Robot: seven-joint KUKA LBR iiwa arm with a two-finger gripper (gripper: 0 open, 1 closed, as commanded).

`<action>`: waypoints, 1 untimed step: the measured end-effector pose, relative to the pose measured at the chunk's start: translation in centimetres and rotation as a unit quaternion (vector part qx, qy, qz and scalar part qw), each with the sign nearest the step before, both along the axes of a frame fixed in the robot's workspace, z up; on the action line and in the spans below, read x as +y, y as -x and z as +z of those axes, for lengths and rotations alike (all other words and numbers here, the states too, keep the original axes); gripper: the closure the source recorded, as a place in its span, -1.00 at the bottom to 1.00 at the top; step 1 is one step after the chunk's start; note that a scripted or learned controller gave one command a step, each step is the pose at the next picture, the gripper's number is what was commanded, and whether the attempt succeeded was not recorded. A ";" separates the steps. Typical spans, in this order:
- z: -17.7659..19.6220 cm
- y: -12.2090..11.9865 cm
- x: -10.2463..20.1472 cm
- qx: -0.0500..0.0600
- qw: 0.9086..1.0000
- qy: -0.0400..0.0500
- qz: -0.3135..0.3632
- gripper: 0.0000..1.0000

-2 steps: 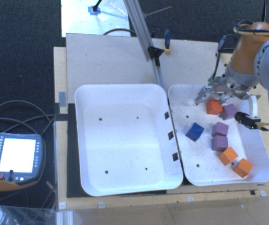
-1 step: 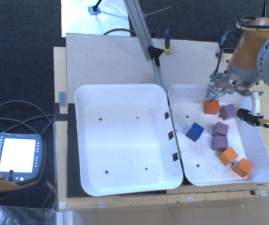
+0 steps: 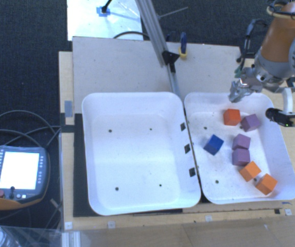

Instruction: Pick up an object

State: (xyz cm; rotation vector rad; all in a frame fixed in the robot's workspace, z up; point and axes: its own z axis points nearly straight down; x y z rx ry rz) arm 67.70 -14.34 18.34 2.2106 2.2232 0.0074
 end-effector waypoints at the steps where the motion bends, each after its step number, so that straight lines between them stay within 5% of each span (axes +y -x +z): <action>1: 3.4 -0.2 0.0 0.001 1.000 0.000 -0.001 1.00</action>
